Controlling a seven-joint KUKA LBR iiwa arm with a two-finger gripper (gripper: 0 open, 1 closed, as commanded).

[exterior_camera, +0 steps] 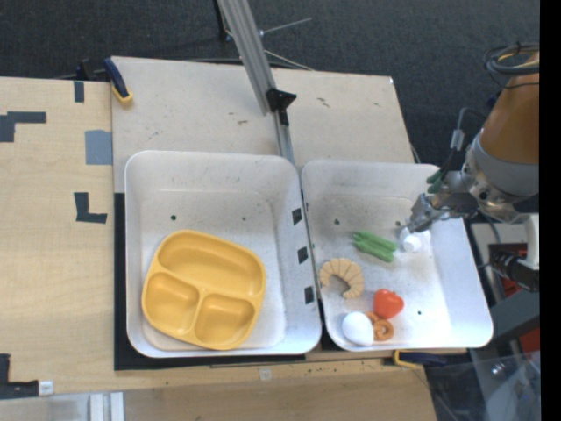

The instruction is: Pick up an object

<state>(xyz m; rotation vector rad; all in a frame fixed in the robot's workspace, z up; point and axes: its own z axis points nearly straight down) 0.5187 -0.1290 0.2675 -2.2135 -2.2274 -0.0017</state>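
Tool (419, 220), jaw state impossible to tell, hovers low in the right bin (456, 296) just right of the green piece (374, 246) — centre over it, drop straight, close across its narrow width.

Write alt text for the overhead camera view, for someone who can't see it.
A grey and orange robot arm reaches in from the right, its gripper low over the right bin near a green toy and a small white piece. That bin also holds a croissant, a red toy and a white egg. The left bin holds a yellow divided plate.
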